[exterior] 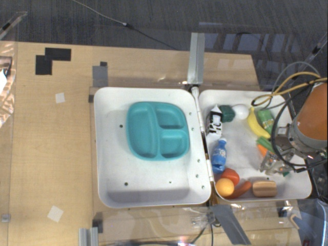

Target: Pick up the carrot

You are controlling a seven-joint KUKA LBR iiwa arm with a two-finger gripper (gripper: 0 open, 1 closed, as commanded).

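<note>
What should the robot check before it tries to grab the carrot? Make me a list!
1. Carrot located: ok. The carrot lies in the right bin, near its right side.
2. End effector near the carrot: ok. It hangs just below the carrot in the picture.
3. Carrot between the fingers: not ok. Nothing shows it held yet.
4. Open or shut: cannot tell; cables and arm hide it.
5. Neighbours out of the way: not ok. The banana and a green thing crowd the carrot's upper end.
6. Carrot fully seen: not ok. The cables cover part of it.
</note>
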